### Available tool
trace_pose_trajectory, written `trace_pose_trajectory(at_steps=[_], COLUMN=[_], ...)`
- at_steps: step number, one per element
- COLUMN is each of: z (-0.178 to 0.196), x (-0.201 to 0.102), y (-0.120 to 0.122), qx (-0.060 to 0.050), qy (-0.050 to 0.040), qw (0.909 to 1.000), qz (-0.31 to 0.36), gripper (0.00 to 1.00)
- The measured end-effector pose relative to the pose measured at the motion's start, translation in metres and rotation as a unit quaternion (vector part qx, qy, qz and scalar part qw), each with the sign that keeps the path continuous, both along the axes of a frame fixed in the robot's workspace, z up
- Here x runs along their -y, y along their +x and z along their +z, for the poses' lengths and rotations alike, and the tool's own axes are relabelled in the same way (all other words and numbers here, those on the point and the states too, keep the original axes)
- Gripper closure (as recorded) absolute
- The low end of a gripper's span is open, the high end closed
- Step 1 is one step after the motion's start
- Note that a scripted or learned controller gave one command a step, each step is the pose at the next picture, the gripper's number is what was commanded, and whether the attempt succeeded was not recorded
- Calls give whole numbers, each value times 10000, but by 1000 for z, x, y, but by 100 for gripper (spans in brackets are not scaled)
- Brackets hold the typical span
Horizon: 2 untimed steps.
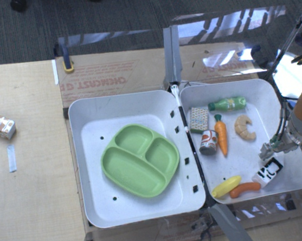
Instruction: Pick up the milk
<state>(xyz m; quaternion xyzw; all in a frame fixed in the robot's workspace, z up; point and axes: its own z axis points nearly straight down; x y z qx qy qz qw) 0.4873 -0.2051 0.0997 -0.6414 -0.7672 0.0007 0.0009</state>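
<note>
The milk (267, 171) is a small black-and-white carton lying tilted near the front right corner of the right bin (280, 101). My gripper (273, 148) reaches in from the right edge and hangs just above and behind the carton, close to its upper end. Nothing shows held in it. The arm's wrist covers the bin's right rim.
In the right bin lie a green bottle (227, 103), a carrot (221, 134), a croissant (244, 127), a can (209, 142), a speckled box (198, 119), a banana (226, 186) and a red sausage (245, 189) touching the milk's left. A green divided plate (140, 160) sits in the left bin.
</note>
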Motion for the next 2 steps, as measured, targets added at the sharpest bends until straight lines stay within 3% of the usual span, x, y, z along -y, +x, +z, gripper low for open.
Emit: trace_pose_trajectory(at_steps=[1, 2], z=[0, 9], x=[0, 1], y=[0, 0], qx=[0, 0], qy=[0, -2], qw=[10000, 10000], qz=[-1, -10], gripper=[0, 100])
